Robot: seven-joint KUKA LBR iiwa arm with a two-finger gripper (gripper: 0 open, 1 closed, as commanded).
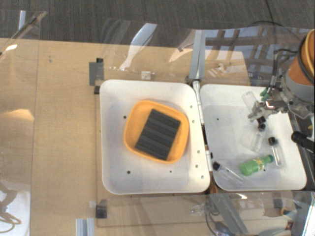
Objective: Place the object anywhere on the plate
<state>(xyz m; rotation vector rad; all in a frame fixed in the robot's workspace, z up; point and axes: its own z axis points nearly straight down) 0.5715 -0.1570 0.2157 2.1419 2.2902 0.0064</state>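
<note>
1. The gripper (260,113) is seen over the upper part of the right bin (231,178), at the end of the grey arm (300,77) that enters from the right with its orange band at the frame edge
2. Whether the gripper is wide or narrow cannot be told; nothing is seen gripped by it
3. Just below the gripper, clear plastic pieces (258,141) and small black parts (271,141) are spread over the middle of the right bin
4. A green bottle (256,165) is found lying on its side near the front of the right bin, well apart from the gripper
5. A clear tube with a dark tip (225,171) is seen lying at the bin's front left corner, just beside the bottle
6. The left bin (152,183) is set against the right bin, the 2 meeting along a narrow seam
7. An orange plate (132,132) is placed in the middle of the left bin, turned at a slant
8. A dark ribbed block (158,134) is seen resting on the plate, inside its rim
9. The 2 bins are carried by a pale wooden bench (49,132)
</note>
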